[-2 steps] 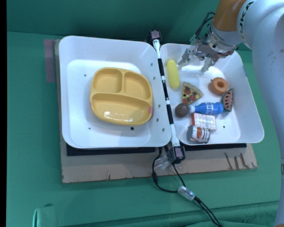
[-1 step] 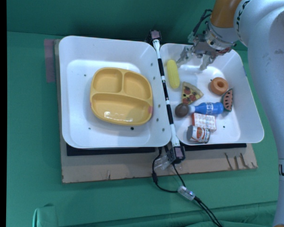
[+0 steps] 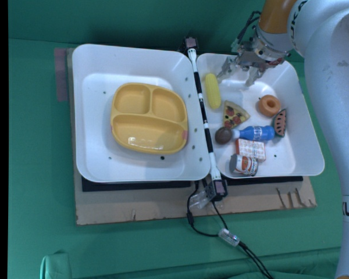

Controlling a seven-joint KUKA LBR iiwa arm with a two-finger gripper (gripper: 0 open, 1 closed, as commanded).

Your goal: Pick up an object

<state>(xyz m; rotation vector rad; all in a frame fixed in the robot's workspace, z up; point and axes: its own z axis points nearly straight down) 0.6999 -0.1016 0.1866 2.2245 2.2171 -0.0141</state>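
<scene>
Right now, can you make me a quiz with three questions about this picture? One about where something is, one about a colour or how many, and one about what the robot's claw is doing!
1. Where is the corn?
A. on the yellow tray
B. in the right bin, by the divider
C. on the green cloth

2. How many sections does the yellow tray have?
A. three
B. one
C. six

3. What is the gripper doing?
A. squeezing the donut
B. lifting the bottle
C. hanging open over the right bin, holding nothing

Answers: 1 B, the corn lies along the right bin's left edge. 2 A, ridges split the tray into three. 3 C, its fingers are spread with nothing between them.
</scene>
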